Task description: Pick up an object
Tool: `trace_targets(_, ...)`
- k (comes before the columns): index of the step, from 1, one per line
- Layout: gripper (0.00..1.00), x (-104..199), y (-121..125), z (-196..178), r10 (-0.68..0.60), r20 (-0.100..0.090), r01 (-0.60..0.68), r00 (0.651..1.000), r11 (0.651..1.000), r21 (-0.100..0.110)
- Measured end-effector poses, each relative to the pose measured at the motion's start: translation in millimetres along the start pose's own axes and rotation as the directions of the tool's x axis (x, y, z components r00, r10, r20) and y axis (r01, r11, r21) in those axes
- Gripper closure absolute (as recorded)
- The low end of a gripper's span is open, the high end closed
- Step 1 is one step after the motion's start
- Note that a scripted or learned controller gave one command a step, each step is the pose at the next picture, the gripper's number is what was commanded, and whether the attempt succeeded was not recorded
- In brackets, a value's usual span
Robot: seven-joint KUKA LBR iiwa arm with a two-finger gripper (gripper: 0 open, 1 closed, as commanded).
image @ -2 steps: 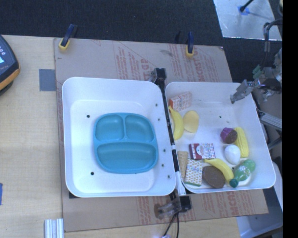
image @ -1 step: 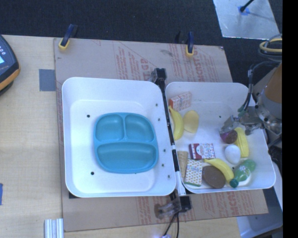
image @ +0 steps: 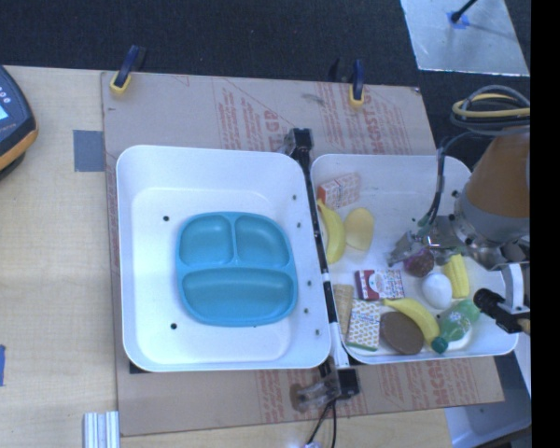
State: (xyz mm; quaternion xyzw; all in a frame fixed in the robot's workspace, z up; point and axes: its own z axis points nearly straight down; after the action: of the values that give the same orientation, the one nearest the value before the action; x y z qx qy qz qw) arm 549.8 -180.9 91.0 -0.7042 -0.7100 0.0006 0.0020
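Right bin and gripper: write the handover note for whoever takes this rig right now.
Gripper: low in the right bin, beside a dark round item; nothing visibly between its fingers.
Things: white egg, two bananas, brown round piece, green bottle and small cartons all lie in the right bin. Blue divided plate sits in the left bin.
Done: no pick visible.
Left: grasp one object and lift it.
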Motion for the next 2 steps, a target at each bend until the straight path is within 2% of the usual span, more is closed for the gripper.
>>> trace_targets(1,1.00,-3.1,-0.4,-11.7,0.001,0.003,-0.001,1.000,1.000,0.001)
trace_targets(2,1.00,70.4,40.7,-0.8,-0.005,0.001,0.005,1.000,1.000,-0.004)
